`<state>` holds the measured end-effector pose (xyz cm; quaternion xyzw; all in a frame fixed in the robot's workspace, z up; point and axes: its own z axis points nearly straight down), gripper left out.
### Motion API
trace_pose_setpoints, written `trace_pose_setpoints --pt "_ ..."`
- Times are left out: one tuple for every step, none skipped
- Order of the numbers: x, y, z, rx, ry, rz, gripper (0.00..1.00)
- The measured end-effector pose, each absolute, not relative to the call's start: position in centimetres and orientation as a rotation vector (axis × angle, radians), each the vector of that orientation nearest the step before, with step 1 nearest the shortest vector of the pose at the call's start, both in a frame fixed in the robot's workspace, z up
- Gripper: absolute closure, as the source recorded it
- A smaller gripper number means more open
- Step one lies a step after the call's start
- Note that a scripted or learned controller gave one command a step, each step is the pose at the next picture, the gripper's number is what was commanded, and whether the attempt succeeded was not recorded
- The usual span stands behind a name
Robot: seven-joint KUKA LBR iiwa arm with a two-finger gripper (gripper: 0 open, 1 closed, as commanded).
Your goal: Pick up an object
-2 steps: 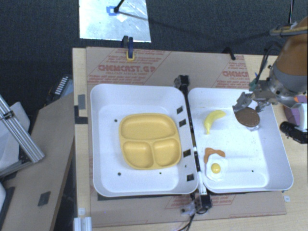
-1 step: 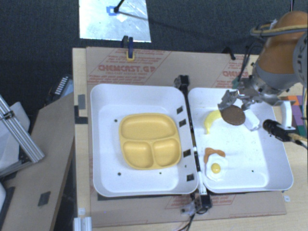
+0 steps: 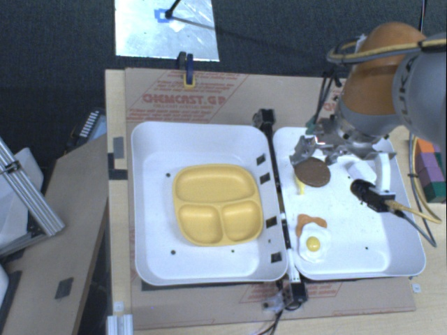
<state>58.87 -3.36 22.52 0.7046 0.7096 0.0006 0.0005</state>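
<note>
In the right bin point(image 3: 370, 253), a brown round disc point(image 3: 312, 174) lies flat near the back left corner. My gripper point(image 3: 316, 152) hangs right over the disc's far edge, at the end of the grey and orange arm reaching in from the right. Whether it touches the disc is unclear. A toy fried egg point(image 3: 313, 244) rests near the bin's front left, with an orange piece point(image 3: 310, 222) just behind it. A small yellow strip point(image 3: 300, 185) lies beside the disc's left edge.
The left bin point(image 3: 150, 187) holds a yellow divided tray point(image 3: 213, 204) in its middle. A black divider point(image 3: 274, 187) runs between the two bins. Coloured blocks point(image 3: 431, 166) sit outside the right bin at the far right.
</note>
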Motion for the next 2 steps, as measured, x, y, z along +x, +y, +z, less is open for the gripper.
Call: trace_pose_setpoints --pt "58.6 2.2 21.6 2.212 2.231 0.003 1.00" --pt "57.9 7.3 20.9 2.213 2.231 0.002 1.00"
